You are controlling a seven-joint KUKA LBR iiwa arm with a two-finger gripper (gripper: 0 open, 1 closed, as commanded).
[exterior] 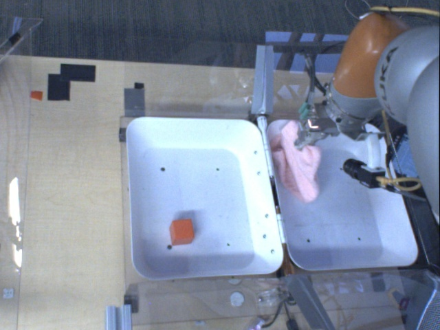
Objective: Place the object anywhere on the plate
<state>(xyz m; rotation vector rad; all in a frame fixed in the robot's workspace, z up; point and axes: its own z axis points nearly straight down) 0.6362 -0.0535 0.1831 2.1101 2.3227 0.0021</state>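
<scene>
A pink cloth (301, 174) hangs in a long bunch over the left side of the right bin (357, 229), close to the wall between the bins. My gripper (303, 141) is at the cloth's top end, its fingers pinched into the fabric, and the cloth droops below them. A small orange cube (182, 232) lies on the floor of the left bin (199, 143), near its front left.
The arm's orange band (361, 53) and grey wrist reach in over the right bin's back right corner. A black cable piece (361, 172) sticks out below the wrist. Black marks (69, 80) lie on the bench at far left.
</scene>
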